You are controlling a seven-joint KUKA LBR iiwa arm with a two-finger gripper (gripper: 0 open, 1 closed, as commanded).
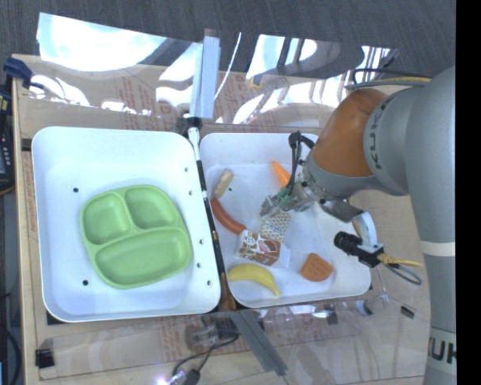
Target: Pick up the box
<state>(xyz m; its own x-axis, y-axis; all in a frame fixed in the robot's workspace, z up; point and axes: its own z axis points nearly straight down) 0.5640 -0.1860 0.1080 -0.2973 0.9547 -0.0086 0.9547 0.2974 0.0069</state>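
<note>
**Approach and Grasp of the Box: Right Bin**

**Position of parts.** The box (261,247), a small carton with a red and white printed face, lies flat near the middle of the right bin (345,287). A second small patterned packet (277,224) lies just beside its upper right corner, apparently touching it. A sausage (227,215) lies to the upper left of the box, a banana (254,277) just below it, and an orange wedge (316,268) to its right, apart. The left bin (56,159) carries a green divided plate (136,235).

**State of the gripper.** The gripper (284,200) stands over the patterned packet, above and to the right of the box. Whether the jaws are apart or together cannot be told from this view. Nothing shows between them; the box is not held.

**Procedure (recommended).**
1. Shift the gripper down-left in the view until it is centred over the box, not over the packet.
2. Align the jaws across the shorter side of the box.
3. Descend with the jaws apart and keep clear of the banana and the sausage.
4. Close, then lift straight up.

**Caution.** The packet may be caught along with the box or instead of it. A flat carton gives little edge to grip and may slip.
</note>
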